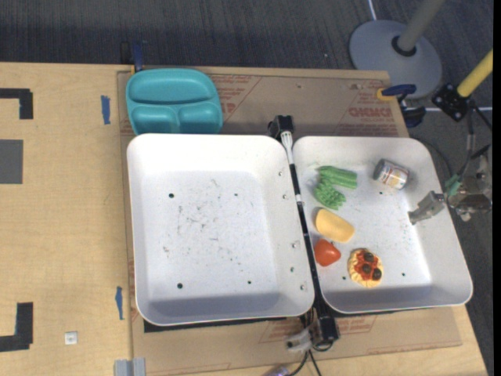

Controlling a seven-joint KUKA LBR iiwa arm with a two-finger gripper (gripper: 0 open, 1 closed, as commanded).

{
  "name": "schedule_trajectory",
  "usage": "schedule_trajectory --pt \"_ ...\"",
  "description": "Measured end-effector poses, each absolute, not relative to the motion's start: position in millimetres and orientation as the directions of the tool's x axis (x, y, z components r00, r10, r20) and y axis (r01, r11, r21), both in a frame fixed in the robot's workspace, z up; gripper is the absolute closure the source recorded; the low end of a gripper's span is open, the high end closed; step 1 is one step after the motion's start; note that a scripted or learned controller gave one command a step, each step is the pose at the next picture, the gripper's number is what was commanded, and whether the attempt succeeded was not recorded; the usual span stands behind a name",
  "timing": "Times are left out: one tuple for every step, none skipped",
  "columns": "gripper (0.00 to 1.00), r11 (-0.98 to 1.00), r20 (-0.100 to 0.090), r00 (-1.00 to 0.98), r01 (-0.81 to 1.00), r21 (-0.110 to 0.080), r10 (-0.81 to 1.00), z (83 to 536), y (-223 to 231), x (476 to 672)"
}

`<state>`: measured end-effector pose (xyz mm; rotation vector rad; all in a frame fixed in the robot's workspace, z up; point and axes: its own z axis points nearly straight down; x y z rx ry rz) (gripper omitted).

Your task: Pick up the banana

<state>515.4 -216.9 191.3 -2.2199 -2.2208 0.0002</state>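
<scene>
While parked at the right rim of the right bin (450,284), well apart from the banana (334,225): gripper (429,207), open or closed impossible to tell. Banana lying near that bin's left wall, between green vegetables (335,185) behind and a red piece (327,252) in front. Small pizza (365,267) nearby, can (391,174) toward the back. Teal tray (174,100) behind the left bin (156,288).

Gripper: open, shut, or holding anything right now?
Gripper: cannot be told; it sits at the right bin's right edge, apart from the banana.
</scene>
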Motion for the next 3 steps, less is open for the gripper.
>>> schedule_trajectory --pt "0.0 0.305 -0.001 -0.305 0.952 0.003 0.952 86 -149 507.2" --pt "0.0 -0.147 -0.002 0.147 0.989 0.0 0.989 101 -103 478.9" --pt "0.0 -0.55 0.0 0.55 0.835 -0.001 0.835 184 -18 497.9"
